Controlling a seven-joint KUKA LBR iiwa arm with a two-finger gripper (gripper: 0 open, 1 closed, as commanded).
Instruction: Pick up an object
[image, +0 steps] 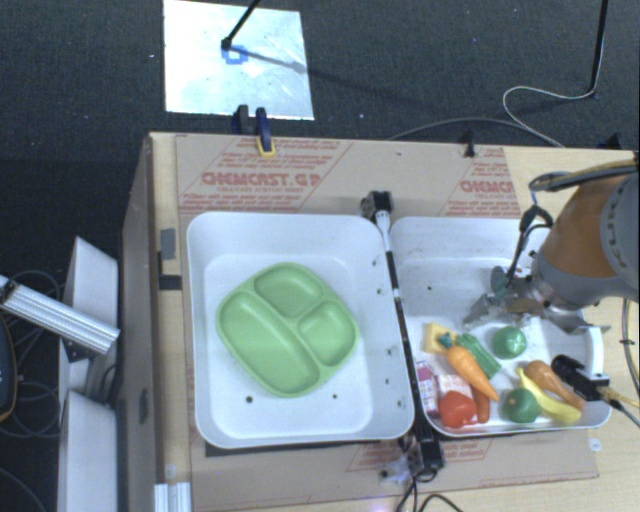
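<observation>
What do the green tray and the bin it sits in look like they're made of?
The green tray looks like molded plastic, matte, with three smooth rounded compartments. The left bin seems to be thin white plastic too, judging by its soft rounded rim and slight sheen; neither is certain from above.

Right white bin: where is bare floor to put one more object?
The right shallow white bin has bare floor along its far wall and left half, above the orange toy carrot. Its near end is crowded with toy food; the grey arm's pincer hangs mid-bin.
</observation>
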